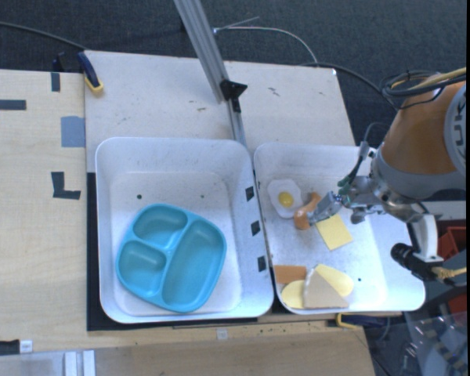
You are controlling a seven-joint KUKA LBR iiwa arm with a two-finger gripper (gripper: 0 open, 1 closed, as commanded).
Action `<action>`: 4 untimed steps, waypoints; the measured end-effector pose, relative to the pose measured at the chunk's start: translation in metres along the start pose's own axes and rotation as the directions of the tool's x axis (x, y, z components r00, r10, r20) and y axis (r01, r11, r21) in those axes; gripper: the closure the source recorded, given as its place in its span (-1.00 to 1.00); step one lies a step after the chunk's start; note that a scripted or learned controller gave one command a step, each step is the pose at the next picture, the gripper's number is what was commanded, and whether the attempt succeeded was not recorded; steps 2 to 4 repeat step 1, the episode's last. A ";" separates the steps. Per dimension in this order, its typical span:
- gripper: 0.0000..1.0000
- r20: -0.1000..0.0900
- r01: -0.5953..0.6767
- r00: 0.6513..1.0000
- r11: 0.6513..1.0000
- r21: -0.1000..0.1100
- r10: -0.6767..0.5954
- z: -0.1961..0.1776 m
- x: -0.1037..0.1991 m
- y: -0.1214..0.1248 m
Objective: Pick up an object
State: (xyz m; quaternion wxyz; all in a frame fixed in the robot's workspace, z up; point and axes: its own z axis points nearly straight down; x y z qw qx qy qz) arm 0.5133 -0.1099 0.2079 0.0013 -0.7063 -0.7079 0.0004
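In the right bin (pixel 392 288) lie a toy fried egg (pixel 284 198), a small orange-brown piece (pixel 304 212), a yellow cheese slice (pixel 334 233), a brown slab (pixel 290 273) and a yellow and tan wedge (pixel 323 287). My gripper (pixel 327 204) reaches in from the right and sits low over the bin. Its tip is right at the orange-brown piece, just above the cheese slice. The orange-brown piece rests on the bin floor, partly covered by the gripper's tip.
The left bin (pixel 110 171) holds a blue divided plate (pixel 171 256). A metal rail (pixel 204 41) slants down from the top to the gap between the bins. The arm's grey and orange body (pixel 423 143) hangs over the right bin's right side.
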 end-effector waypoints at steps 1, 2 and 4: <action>-1.00 -0.001 -0.002 1.000 1.000 0.009 0.002 0.091 0.011 -0.019; -1.00 -0.001 -0.002 1.000 1.000 0.009 0.002 0.091 0.011 -0.019; -1.00 -0.001 -0.002 1.000 1.000 0.009 0.002 0.091 0.011 -0.019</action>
